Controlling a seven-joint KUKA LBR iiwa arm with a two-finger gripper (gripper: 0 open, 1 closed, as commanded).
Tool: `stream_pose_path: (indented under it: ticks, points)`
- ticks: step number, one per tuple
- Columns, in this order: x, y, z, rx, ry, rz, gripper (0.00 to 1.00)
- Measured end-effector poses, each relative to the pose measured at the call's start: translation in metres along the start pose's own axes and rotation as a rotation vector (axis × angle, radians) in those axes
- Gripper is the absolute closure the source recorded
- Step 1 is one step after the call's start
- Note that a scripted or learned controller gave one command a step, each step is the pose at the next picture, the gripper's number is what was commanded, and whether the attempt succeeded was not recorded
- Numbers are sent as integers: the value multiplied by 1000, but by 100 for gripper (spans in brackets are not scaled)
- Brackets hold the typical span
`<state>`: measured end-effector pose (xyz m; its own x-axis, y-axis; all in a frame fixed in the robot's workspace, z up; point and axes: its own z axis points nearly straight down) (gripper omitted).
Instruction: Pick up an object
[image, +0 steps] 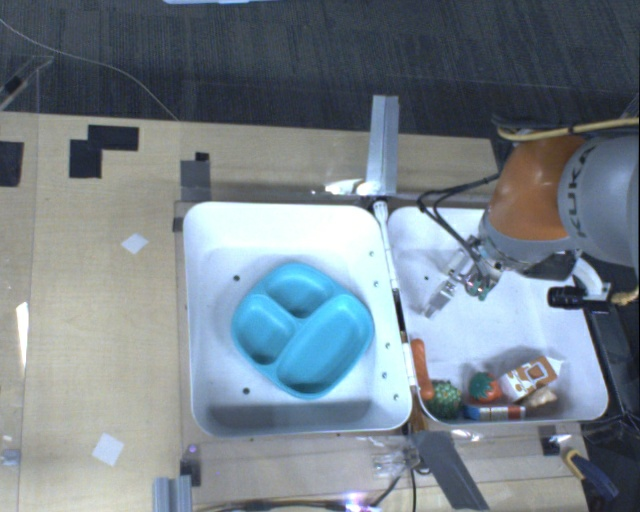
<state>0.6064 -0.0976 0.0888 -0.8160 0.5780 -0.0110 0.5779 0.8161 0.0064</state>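
Candidate objects lie clustered along the near edge of the right bin (580, 345): an orange carrot-like piece (420, 366) stands against the bin's left wall; just beside it sits a green bumpy item (445, 398); next comes a small green and red round piece (484, 386); a small white and orange carton (529, 377) lies tilted toward the near right corner; a thin red and blue marker-like item (493, 411) lies flat along the near wall, below the carton; contact among these pieces cannot be resolved.

The gripper (441, 296) hangs over the bare middle of the right bin, pointing toward the dividing wall, well apart from the cluster; nothing is seen between its fingers; whether the claw is released or clenched cannot be told at this resolution.

The arm (560, 195) enters from the right, its orange band above the wrist; black cables run along it.

The left bin (215, 240) holds a blue three-compartment tray (302, 328), lying flat near its centre.

Both bins rest side by side on a light wooden bench (90, 330).
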Motion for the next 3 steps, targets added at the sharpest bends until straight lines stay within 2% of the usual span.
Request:
stream_pose_path:
  ticks: [1,2,3]
  points:
    - [52,-33,-2,0,0,47,0]
    - [-18,-15,0,1,0,93,0]
    - [60,-67,-16,4,6,149,0]
